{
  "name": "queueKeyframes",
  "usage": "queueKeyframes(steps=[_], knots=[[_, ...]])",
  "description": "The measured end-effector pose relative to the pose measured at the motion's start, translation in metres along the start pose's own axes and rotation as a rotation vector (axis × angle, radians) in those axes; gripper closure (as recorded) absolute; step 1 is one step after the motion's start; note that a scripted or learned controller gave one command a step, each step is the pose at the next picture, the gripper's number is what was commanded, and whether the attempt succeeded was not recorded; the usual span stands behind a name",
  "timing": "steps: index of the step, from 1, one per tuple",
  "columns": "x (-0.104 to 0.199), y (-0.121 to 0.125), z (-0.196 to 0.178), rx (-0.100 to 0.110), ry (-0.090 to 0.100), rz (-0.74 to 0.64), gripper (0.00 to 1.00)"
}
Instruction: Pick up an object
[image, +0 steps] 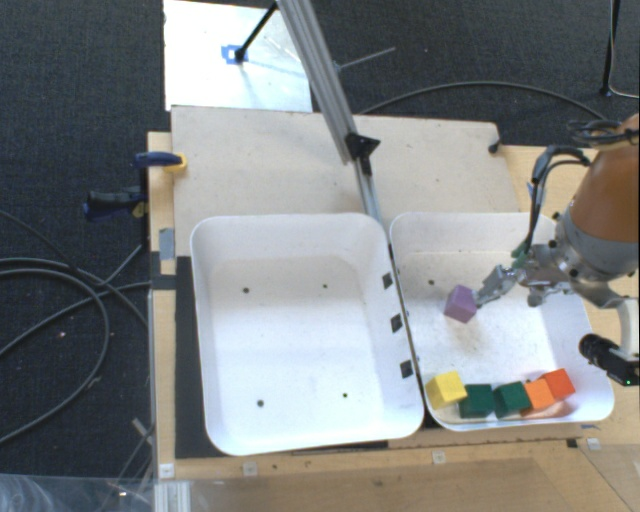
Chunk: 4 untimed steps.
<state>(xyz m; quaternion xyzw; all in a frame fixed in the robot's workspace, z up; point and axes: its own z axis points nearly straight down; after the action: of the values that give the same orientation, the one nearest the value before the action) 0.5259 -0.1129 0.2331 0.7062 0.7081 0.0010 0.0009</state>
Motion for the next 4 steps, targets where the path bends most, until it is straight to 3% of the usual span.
queueKeyframes(steps=[1,2,3,4], knots=[[-0.036,0.006,-0.013,-0.001,-0.002,0.003,0.00],[-0.023,0.057,0.115,-0.011,-0.002,-0.001,0.00],[-0.024,0.056,0.117,-0.010,-0.003,0.001,0.00],[0.014,0.094,0.143,-0.002,-0.001,-0.007,0.00]])
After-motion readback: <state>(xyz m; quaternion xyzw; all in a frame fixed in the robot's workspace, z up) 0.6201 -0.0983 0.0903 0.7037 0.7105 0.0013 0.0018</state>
